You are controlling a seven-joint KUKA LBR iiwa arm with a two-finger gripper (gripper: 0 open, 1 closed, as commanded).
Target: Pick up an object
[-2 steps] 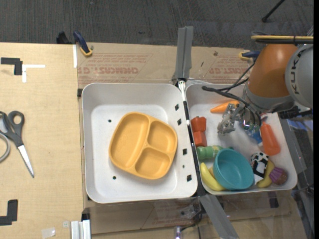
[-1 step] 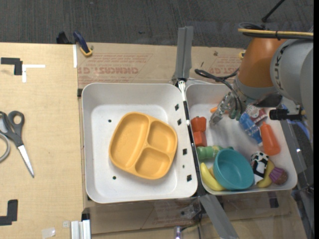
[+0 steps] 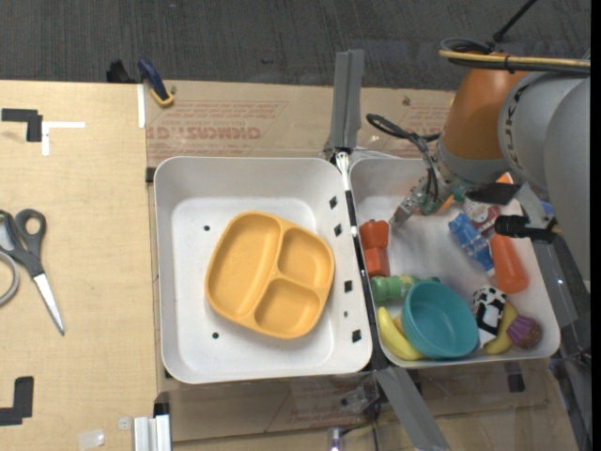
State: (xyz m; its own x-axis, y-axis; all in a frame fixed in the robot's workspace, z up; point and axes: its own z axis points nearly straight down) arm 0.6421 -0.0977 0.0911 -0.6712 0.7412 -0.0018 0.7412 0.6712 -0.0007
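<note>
The arm reaches in from the right and places the tool (image 3: pixel 420 200) low over the far part of the right bin (image 3: pixel 413 181), above bare white floor; whether the tool is released or clenched cannot be told, and nothing is seen held in it. The candidate objects lie crowded in this bin, which suits a descent from above. An orange block (image 3: pixel 375 236) sits at the left wall, nearest the tool, with its long axis running near to far. A blue wrapped item (image 3: pixel 469 238) lies to the tool's right, angled far-left to near-right, and an orange cylinder (image 3: pixel 509 263) beside it points the same way. A teal bowl (image 3: pixel 439 319) stands mouth-up at the near side, with a yellow banana (image 3: pixel 394 336) curving around its left rim. The left bin (image 3: pixel 178 252) carries a yellow divided plate (image 3: pixel 270 273). Scissors (image 3: pixel 33 266) lie on the tabletop (image 3: pixel 75 346) at far left.
</note>
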